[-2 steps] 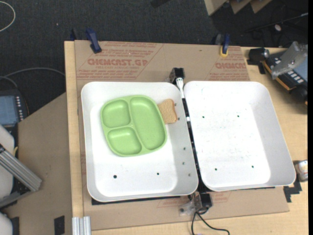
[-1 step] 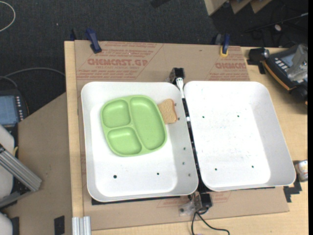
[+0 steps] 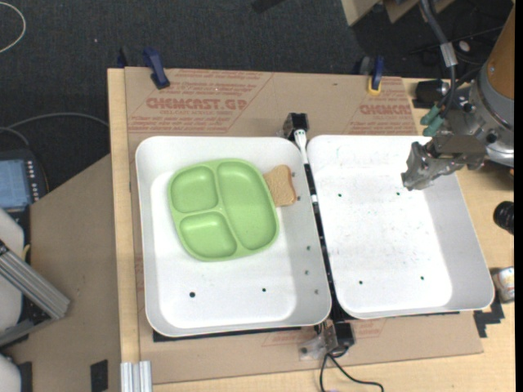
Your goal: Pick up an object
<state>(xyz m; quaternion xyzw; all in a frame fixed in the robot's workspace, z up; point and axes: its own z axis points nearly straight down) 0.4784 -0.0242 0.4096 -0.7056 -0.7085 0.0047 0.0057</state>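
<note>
Robot gripper above the right bin, with a green plate and a tan block in the left bin

The green divided plate lies in the left bin. A small tan block rests against the plate's right edge, near the divider between the bins. The gripper hangs over the far right part of the right bin, well apart from both; whether it is clenched or released cannot be told

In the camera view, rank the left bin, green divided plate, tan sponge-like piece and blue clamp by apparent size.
Largest to smallest:
1. left bin
2. green divided plate
3. tan sponge-like piece
4. blue clamp, smaller but close to the tan piece, and farther from the camera, so unsure.
</note>
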